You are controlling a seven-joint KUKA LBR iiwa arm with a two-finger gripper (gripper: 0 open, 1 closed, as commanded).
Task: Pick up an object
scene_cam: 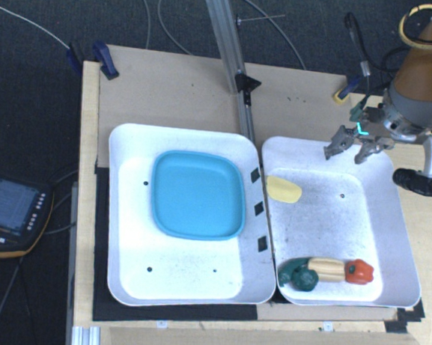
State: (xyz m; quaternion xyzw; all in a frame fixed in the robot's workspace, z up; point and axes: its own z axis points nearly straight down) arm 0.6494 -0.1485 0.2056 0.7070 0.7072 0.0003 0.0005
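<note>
My two-finger gripper (pixel 351 148) hangs over the far edge of the right shallow white bin (pixel 392 221), near its top right corner. My fingers are spread apart w/ nothing between them. One dark fingertip (pixel 333 149) points left, the other points down over the bin rim. My grey arm w/ the orange band (pixel 429 51) comes in from the right.

In the right bin, a flat pale yellow piece (pixel 283 190) lies by the left wall, near the top. It's well apart from my gripper. At the near edge of that bin 3 things lie in a row, touching: a dark green lumpy thing (pixel 299 276) on the left, a tan stick-shaped block (pixel 328 269) in the middle, & a small red round thing (pixel 358 272) on the right. I can't tell just what the green & red ones are. They sit far from my fingers, at the other end of the bin.

The left shallow white bin (pixel 129 220) holds a light blue square plastic plate (pixel 199 195), lying flat in the middle.

Both bins sit side by side on a brown wood bench (pixel 171 89). A silver metal pole (pixel 228 34) slants up past the gap between the bins. A black hand screen box (pixel 6 210) lies on the dark floor at the left.
</note>
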